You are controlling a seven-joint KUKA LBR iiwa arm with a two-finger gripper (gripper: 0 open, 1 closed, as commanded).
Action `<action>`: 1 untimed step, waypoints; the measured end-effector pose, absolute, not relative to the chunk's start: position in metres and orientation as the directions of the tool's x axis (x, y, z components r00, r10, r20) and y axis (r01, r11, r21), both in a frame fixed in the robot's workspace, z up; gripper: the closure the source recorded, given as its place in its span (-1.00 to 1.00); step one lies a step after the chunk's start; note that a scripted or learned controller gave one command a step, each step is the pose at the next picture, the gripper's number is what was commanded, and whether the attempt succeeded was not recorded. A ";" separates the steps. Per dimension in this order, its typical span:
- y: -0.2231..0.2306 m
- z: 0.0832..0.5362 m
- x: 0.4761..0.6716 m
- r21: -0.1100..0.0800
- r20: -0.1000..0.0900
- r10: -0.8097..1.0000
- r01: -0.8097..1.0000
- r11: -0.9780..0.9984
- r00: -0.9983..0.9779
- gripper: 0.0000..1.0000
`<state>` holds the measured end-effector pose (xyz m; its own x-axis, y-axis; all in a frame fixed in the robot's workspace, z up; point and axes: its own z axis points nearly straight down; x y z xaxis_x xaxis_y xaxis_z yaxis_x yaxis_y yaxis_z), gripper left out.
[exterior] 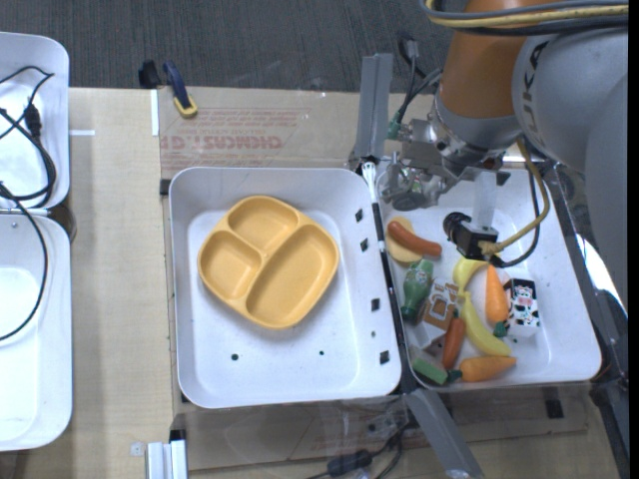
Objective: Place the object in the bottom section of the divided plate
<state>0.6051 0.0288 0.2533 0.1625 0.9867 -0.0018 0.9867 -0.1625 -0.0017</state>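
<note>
**Still at the picking stage**

The plate sits bare in the left bin. The tool hangs over the right bin's top-left corner, near the hotdog, and I can't tell its state. All the toys lie in the right bin, so I'd say next up is grabbing one, then carrying it to the plate's big bottom section.

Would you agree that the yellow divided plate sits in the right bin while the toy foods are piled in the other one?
Not quite: the camera view shows the yellow divided plate in the left bin, and the toy foods are piled in the right bin.
</note>
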 end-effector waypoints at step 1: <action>0.075 0.222 0.601 -0.004 -0.002 0.996 0.996 -0.090 0.090 1.00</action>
